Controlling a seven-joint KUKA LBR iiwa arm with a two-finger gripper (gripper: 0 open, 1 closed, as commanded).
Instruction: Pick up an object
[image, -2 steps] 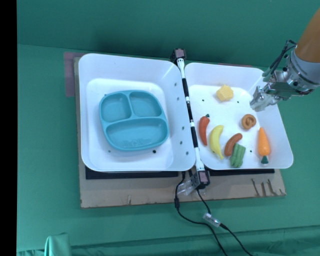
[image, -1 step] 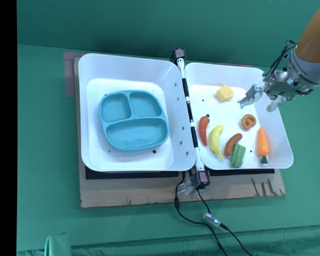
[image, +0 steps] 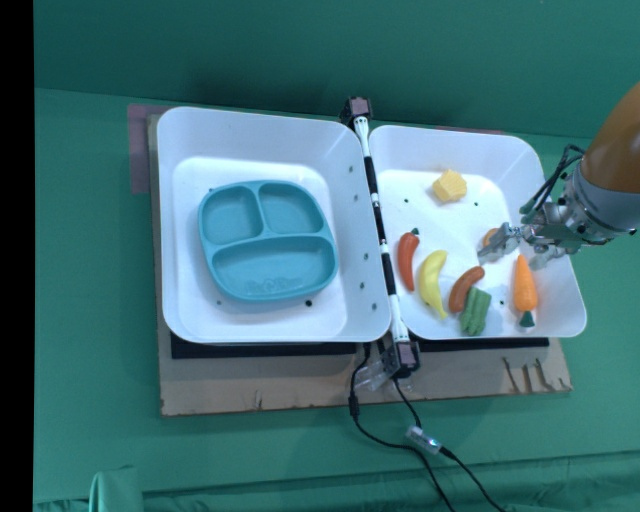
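Two shallow white bins are seen from above, side by side on a green-covered worktop (image: 90, 300), joined by a black-and-white hinged strip.

The left bin (image: 255, 135) holds a teal plate (image: 267, 240) with three compartments, lying flat near its middle.

The right bin (image: 470, 150) holds toy foods. A yellow cheese block (image: 450, 186) lies toward the far edge of the worktop. Nearer the front edge, a red chili (image: 406, 258) lies beside the strip, then a banana (image: 433, 283), a sausage (image: 466, 288) and a green vegetable (image: 475, 311), the last two touching or nearly so. A carrot (image: 524, 288) lies close to the right wall of that bin, its green tip pointing to the front.

The grey arm with its orange band (image: 615, 145) reaches in over the right edge of the worktop. The pincer (image: 512, 237) is placed low over the right bin, just beyond the carrot's top end, its metal fingers pointing left. A small orange object (image: 491, 238) shows at the fingertips; whether it is gripped or merely lies beside them cannot be told, and how far apart the fingers stand cannot be told either.

Black cables trail from the strip's front end over the front edge of the worktop.
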